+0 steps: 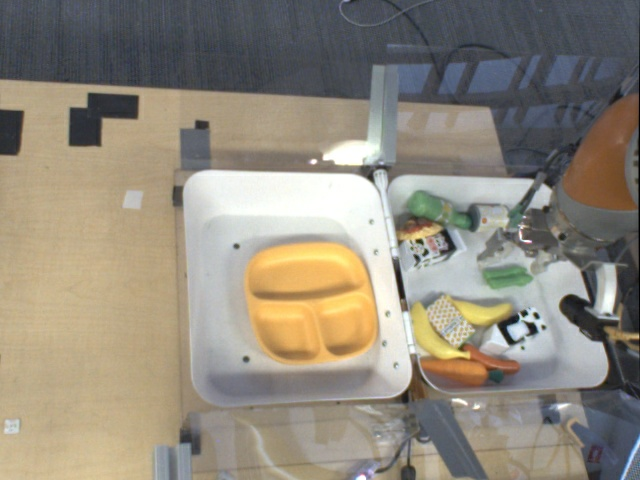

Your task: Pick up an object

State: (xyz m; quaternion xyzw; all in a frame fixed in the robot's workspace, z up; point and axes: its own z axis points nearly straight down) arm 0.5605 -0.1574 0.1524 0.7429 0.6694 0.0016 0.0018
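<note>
A jumble of toy objects fills the right bin (590,373), the candidates for picking. A small green block (507,276) lies near the bin's middle, directly below the claw (518,240), whose metal fingers hang just above it; whether they stand apart or together cannot be told from this angle, and nothing shows between them. Toward the bin's far side lies a green bottle (437,208) on its side, with a black-and-white carton (428,248) just beside it. Nearer the camera, two bananas (470,316) lie with a checkered piece (449,319) between them, an orange carrot (455,371) along the front wall, and a small black-and-white cow figure (522,327) to their right. The grey arm with its orange band (605,158) reaches in over the bin's right edge. In the left bin (215,268) lies a yellow divided tray (308,301). Both bins sit side by side on the wooden table (90,298).
</note>
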